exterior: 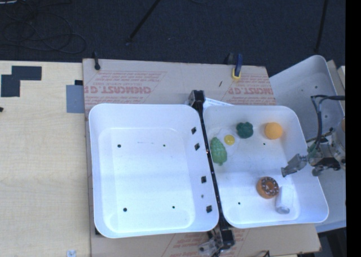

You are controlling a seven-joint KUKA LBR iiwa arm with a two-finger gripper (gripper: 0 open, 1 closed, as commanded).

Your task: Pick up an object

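Standing spread apart, with nothing between: fingers (293, 166) of the gripper (309, 164), hanging at the right rim of the right bin (255, 216), just inside its wall. Judging the step in hand as the approach to a pick, no object yet taken.

Lying nearest, to the gripper's near left: a brown ring-shaped piece (267, 187) and, just beside it and possibly touching, a white cylinder (284, 200) close against the bin's near-right corner. Sitting farther off along the far side: an orange ball (273, 131), a dark green piece (244, 130), a small yellow piece (229, 139). Resting against the divider at the left: a light green piece (218, 151). Showing bare floor to the left of that: the left bin (146, 171).

Recommending:
- choosing the orange ball, it standing well apart from its neighbours and from the walls;
- centring over it before descending, keeping the spread wide until low around it;
- avoiding the brown piece and cylinder as a pair, crowding there likely spoiling the closure;
- closing gently, the ball probably rolling if nudged on one side first;
- lifting straight, checking the hold before travelling.
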